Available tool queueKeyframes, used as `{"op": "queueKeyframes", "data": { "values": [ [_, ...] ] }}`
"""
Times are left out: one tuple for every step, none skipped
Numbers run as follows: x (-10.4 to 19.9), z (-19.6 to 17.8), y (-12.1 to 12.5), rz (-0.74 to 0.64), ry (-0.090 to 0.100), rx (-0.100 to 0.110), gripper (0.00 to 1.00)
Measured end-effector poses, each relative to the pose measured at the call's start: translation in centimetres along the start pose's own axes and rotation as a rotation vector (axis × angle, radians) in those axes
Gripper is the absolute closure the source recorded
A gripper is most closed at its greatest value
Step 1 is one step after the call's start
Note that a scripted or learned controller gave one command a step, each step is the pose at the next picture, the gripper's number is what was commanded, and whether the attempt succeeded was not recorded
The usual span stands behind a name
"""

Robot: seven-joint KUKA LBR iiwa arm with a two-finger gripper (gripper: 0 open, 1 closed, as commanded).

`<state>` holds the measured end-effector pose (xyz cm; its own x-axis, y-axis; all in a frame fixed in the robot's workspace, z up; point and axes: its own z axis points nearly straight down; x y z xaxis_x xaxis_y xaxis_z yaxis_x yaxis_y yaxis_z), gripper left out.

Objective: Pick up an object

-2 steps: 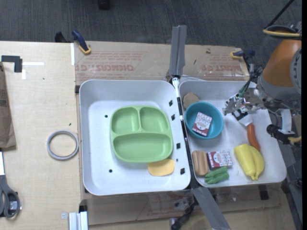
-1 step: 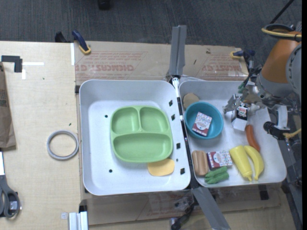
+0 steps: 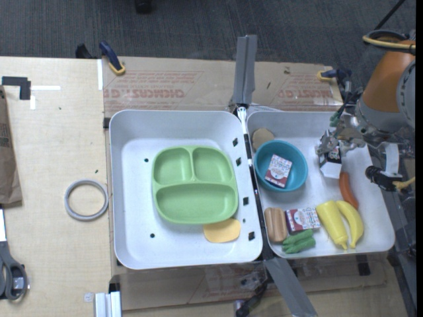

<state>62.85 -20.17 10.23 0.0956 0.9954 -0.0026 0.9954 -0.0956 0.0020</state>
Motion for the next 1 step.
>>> {"op": "queueKeyframes", "data": {
  "values": [
    [2.28, -10.51, 0.11, 0.092, 0.001, 0.003, 1.0]
  ]
}}
